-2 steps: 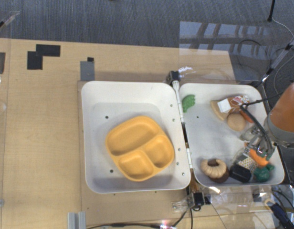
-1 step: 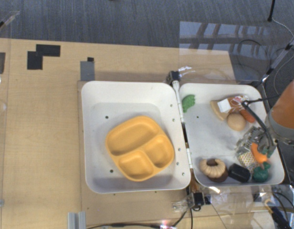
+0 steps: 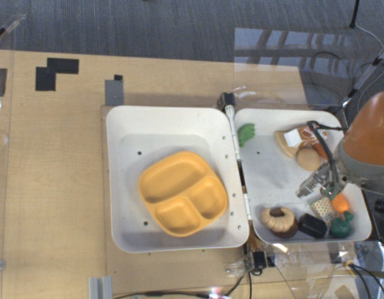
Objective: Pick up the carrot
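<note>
- Two white bins side by side; left bin (image 3: 117,167) holds a yellow divided plate (image 3: 182,194).
- Arm enters from frame right; gripper (image 3: 316,185) low over right bin (image 3: 267,167), finger state can't be told.
- Carrot (image 3: 340,204) lower right of frame, just beside gripper, possibly touching; green toy (image 3: 340,227) right below it.
- Donut (image 3: 279,220) & black block (image 3: 312,225) along bottom edge.

Single fixed cam sat above the desk (image 3: 55,185), looked down at a slant from mid-height, framed both white bins (image 3: 173,129) side by side plus grey floor beyond the far edge.
</note>
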Robot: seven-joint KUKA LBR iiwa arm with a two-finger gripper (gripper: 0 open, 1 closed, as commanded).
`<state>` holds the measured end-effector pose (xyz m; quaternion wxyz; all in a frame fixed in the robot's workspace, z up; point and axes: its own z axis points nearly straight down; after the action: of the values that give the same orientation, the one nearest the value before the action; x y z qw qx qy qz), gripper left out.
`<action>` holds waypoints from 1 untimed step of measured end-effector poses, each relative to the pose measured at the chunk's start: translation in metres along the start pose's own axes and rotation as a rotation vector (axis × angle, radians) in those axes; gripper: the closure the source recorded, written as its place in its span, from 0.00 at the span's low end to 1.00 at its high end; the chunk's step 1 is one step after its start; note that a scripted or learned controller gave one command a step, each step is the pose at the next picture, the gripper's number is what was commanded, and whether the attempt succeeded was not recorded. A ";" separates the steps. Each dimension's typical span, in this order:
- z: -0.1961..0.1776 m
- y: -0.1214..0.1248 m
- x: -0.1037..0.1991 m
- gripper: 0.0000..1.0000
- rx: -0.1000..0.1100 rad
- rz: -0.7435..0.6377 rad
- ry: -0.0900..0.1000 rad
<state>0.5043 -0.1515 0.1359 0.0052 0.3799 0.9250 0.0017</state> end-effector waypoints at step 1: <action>0.047 0.006 -0.063 1.00 -0.001 -0.125 -0.005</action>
<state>0.5540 -0.1916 0.0900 0.0078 0.3214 0.9469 0.0009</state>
